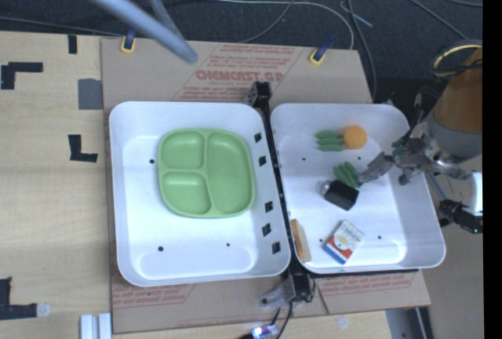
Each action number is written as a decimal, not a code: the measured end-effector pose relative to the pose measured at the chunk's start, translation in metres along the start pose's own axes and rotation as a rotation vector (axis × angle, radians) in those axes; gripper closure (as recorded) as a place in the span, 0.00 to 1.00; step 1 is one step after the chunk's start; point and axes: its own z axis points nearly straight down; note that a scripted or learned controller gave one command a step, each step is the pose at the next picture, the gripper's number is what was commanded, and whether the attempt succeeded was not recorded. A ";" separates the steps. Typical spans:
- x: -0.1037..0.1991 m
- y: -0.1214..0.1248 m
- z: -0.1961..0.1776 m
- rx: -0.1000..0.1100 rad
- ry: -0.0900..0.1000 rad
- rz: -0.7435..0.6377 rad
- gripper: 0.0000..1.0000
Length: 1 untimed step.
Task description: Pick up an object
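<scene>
The right bin (392, 212) holds several small things. A toy carrot (343, 139), orange with a green top, lies near its far side. Below it lies a small green piece (345, 172), touching a black block (341, 195). A little blue, white and red box (343, 241) rests near the front, and a brown stick (299, 240) lies along the left wall. My gripper (370, 170) reaches in from the right, its tip just right of the green piece and above the black block. Nothing shows in its grasp.
The left bin (133, 173) carries a green divided plate (207, 173). A black clamp strip (271, 173) runs between the two bins. My arm's orange band (463, 98) hangs over the right bin's right rim. Cables lie beyond the bench at the back.
</scene>
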 end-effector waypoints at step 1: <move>0.004 0.011 0.048 -0.008 -0.003 0.000 0.00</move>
